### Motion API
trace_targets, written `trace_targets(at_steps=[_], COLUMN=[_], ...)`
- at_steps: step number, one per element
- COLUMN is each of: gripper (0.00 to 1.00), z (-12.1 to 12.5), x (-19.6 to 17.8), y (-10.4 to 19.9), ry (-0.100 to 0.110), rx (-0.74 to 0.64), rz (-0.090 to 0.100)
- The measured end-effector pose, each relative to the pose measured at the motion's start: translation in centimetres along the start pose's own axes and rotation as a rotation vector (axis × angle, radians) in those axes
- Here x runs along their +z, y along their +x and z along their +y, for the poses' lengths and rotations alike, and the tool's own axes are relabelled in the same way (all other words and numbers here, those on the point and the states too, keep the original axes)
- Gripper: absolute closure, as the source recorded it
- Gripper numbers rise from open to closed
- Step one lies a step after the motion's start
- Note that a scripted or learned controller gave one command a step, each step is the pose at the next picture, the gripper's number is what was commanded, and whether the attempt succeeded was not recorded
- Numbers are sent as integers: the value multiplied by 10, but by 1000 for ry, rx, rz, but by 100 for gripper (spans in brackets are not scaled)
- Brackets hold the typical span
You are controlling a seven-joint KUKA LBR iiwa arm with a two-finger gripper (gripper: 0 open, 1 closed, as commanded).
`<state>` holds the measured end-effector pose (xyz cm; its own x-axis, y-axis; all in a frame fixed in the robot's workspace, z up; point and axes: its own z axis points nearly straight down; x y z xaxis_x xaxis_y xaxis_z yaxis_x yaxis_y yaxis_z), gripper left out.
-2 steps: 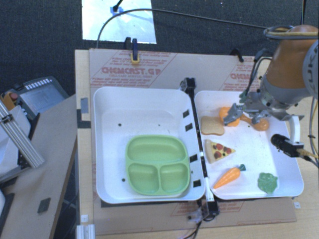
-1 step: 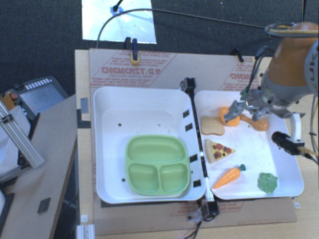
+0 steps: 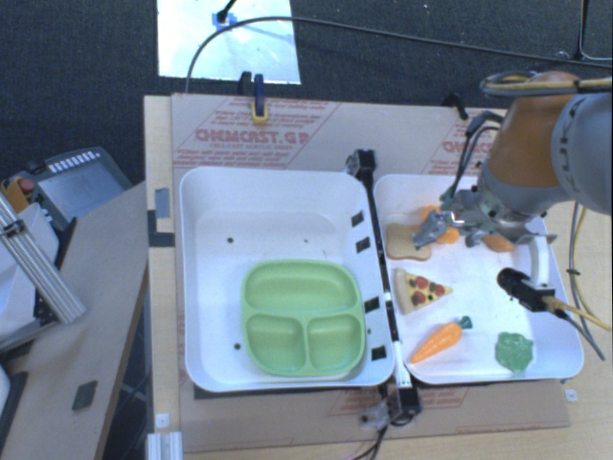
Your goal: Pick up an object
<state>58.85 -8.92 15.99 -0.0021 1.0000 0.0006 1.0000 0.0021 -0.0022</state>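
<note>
The right bin (image 3: 565, 348) holds several toy foods. A tan bread slice (image 3: 404, 244) lies at its far left, with a pizza slice (image 3: 421, 290) below it, and nearer the front are a carrot (image 3: 440, 341) and a green leafy piece (image 3: 514, 351). My gripper (image 3: 436, 227) hangs low over the back of this bin, just right of the bread slice. A small orange piece (image 3: 447, 237) sits right at its tip, and whether it is gripped I cannot tell. Another orange piece (image 3: 497, 242) lies under the wrist, partly hidden.
The left bin (image 3: 206, 257) holds a green divided plate (image 3: 303, 316). A black divider (image 3: 375, 257) with clips runs between the two bins. The grey arm with its orange band (image 3: 536, 147) covers the right bin's back right corner, and a black cable fitting (image 3: 522, 287) hangs beneath it.
</note>
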Motion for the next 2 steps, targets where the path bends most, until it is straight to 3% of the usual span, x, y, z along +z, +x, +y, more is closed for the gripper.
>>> trace_targets(at_steps=[1, 2], gripper=[0, 0], z=[9, 11], x=[57, 73], y=[-1, -2], ry=[-1, -5], rx=[1, 2], rz=[0, 0])
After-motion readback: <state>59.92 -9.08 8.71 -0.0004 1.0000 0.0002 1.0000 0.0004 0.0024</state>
